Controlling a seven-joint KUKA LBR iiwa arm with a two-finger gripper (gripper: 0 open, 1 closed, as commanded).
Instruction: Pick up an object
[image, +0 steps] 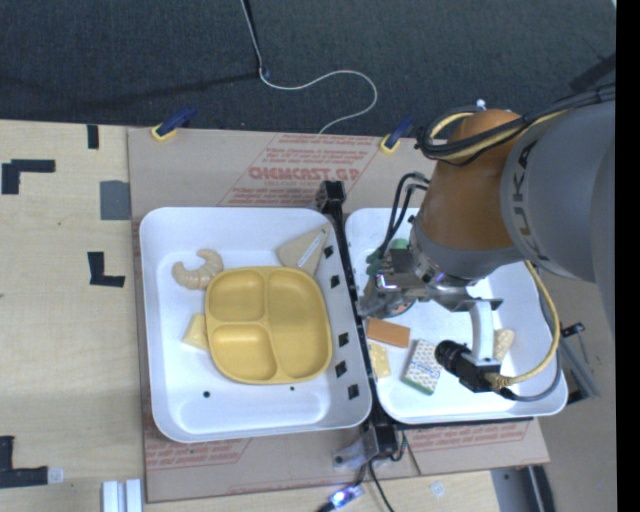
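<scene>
Orange, the small flat block (388, 332) lies in the right bin (530, 300) near its left wall, long axis running left to right, just below our jaws (385, 287). A yellow piece (379, 358) and a patterned packet (423, 365) sit beside it. We cannot tell how the jaws stand: the wrist (470, 215) hides them.
</scene>
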